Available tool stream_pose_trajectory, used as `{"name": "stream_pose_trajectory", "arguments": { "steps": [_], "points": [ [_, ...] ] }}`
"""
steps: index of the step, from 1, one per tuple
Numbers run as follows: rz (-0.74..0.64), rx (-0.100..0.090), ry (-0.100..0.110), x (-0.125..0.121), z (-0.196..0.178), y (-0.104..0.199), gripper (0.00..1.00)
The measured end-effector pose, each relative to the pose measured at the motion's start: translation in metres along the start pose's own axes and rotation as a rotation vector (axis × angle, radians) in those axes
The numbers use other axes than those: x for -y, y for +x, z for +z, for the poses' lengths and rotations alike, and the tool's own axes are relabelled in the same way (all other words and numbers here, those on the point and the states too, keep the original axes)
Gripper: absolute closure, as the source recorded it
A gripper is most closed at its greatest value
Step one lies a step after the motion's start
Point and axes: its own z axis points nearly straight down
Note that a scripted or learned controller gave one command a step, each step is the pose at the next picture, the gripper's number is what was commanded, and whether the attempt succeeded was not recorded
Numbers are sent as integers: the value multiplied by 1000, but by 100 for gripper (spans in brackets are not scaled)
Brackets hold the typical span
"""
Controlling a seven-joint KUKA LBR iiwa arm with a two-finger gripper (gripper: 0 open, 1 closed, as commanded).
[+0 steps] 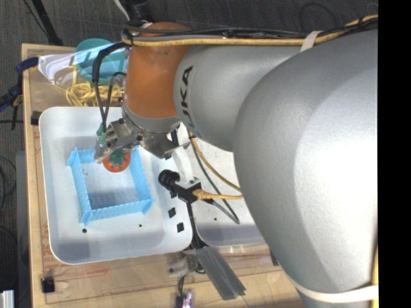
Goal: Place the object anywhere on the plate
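A square blue plate point(113, 204) with a raised rim lies in the left white bin point(58, 172). My gripper point(113, 151) reaches down over the plate's far right corner. A small orange-red round object with a green top point(116, 163) sits right beneath the fingertips, at the plate's upper right edge. The fingers appear to close around it, but the wrist hides most of them. The big grey arm with its orange band point(154, 69) covers the right side of the view.
The right white bin point(225, 233) is mostly hidden under the arm. Yellow cord point(77, 92) and a teal item point(96, 50) lie behind the left bin. A black cable plug point(170, 181) hangs beside the plate's right edge.
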Motion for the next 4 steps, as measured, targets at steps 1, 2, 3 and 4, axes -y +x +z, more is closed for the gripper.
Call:
{"name": "stream_pose_trajectory", "arguments": {
  "steps": [1,2,3,4],
  "points": [
    [-275,2,-2,-49,24,-75,100],
    [-219,1,-2,-41,1,4,100],
    [-188,1,-1,-91,21,-38,100],
    [-290,1,-1,-24,5,17,100]
  ]
}}
